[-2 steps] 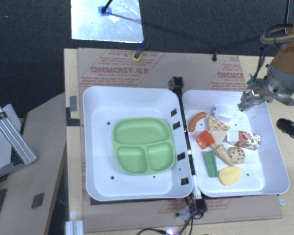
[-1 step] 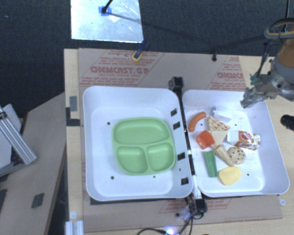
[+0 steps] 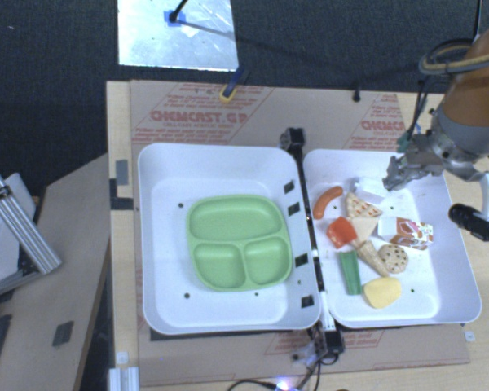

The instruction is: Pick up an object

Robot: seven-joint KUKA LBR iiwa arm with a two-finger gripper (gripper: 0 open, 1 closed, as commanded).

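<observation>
My gripper hangs over the back of the right bin, above a small white piece. Nothing shows between its fingers. In front of it in this bin lie an orange-red sausage, a tan cracker wedge, a red pepper piece, a white and red packet, a round biscuit, a bread stick, a green stick and a yellow lump.
The left bin holds a green three-compartment plate. A black divider runs between the two bins. Cardboard lies under both bins, and a shiny metal sheet sits at the back.
</observation>
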